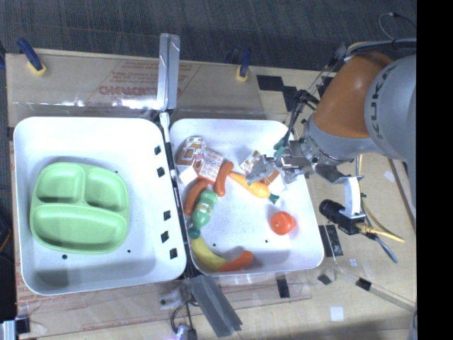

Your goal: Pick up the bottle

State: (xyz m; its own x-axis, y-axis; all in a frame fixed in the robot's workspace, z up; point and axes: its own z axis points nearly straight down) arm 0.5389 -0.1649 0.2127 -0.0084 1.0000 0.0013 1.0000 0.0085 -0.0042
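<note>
bottle (203, 209) beside banana (200, 253)

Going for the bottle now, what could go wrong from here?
1. The hand sits over the carrot near the bin's right side, apart from the green bottle, so it may close on the wrong item.
2. The bottle lies wedged between a sausage and the banana by the divider, so a grasp may slip or drag neighbours.

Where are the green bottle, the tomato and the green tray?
green bottle (204, 209): camera view, middle of its body.
tomato (282, 222): camera view, centre of its top.
green tray (78, 227): camera view, large lower compartment.
</note>
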